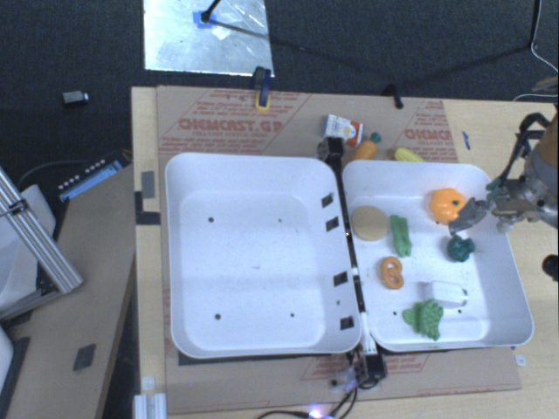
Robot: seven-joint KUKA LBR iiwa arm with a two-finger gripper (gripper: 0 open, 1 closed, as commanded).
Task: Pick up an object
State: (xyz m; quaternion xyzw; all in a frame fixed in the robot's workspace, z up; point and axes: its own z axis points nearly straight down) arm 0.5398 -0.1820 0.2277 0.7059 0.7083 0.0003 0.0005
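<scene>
Six objects lie in the right bin (511, 321): orange pepper (445, 202), dark green piece (460, 250), tan disc (369, 223), green strip (400, 235), orange pretzel (391, 272), leafy green (426, 319). Gripper (465, 218) hovers between pepper and dark green piece, grasping nothing; whether it is open or closed cannot be told. Left bin (188, 177) adjoins

Both bins (253, 173) look like smooth, faintly glossy white plastic. The board (227, 116) beneath them is matt brown cardboard with red print. A metal sheet (175, 24) on the dark, rough carpet (70, 33) shines dully. The orange toy (445, 202) looks like glossy plastic. The gripper (467, 219) is dull grey metal.
</scene>
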